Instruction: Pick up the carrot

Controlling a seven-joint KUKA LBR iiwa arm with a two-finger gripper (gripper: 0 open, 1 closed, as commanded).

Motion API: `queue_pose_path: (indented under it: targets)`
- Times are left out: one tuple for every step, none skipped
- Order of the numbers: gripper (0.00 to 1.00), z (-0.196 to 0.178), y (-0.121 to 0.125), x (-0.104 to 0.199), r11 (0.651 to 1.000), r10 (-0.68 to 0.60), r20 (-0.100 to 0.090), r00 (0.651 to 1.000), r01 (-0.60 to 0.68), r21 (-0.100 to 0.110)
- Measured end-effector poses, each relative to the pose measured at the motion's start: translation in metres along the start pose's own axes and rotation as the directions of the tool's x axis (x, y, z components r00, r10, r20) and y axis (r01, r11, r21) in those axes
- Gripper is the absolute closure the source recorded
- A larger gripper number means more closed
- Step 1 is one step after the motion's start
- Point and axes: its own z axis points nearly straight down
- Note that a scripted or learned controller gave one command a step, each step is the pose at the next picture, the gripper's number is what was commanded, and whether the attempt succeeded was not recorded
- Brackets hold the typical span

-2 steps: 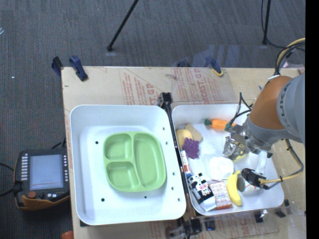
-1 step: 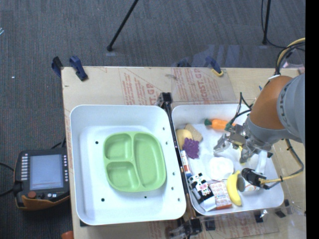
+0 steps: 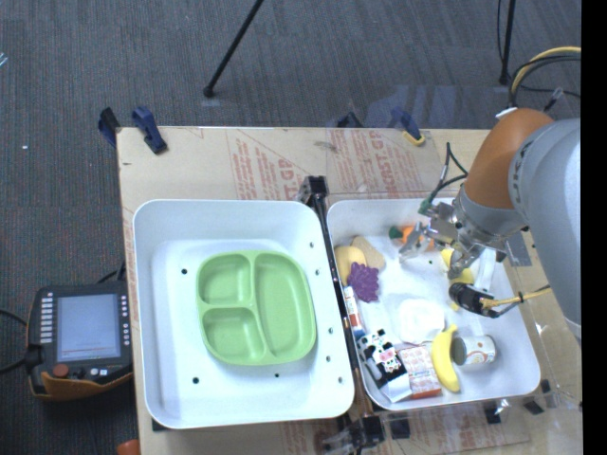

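Note:
The carrot (image 3: 409,236) is a small orange piece with a green top (image 3: 395,231), lying near the far wall of the right bin (image 3: 527,368). My gripper (image 3: 438,238) hangs low over that bin, right beside the carrot on its right, close to it or touching it. The wrist and grey arm with its orange band (image 3: 503,164) hide what lies just behind the gripper. I see nothing lifted off the bin floor.
The right bin also holds purple grapes (image 3: 363,280), a pale yellow fruit (image 3: 350,256), a white dish (image 3: 418,317), a banana (image 3: 446,359), a small cup (image 3: 473,351), a marker (image 3: 352,309) and small packets (image 3: 418,371). A green divided plate (image 3: 256,307) sits in the left bin (image 3: 152,349).

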Motion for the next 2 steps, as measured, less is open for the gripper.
queue_pose_path:
  targets:
    - [0.0, -0.0027, 0.0292, -0.0065, 0.988, -0.153, -0.024, 0.988, 0.154, 0.004]
    - [0.0, -0.0037, 0.0313, -0.0079, 0.984, 0.18, -0.029, 0.983, -0.18, 0.02]
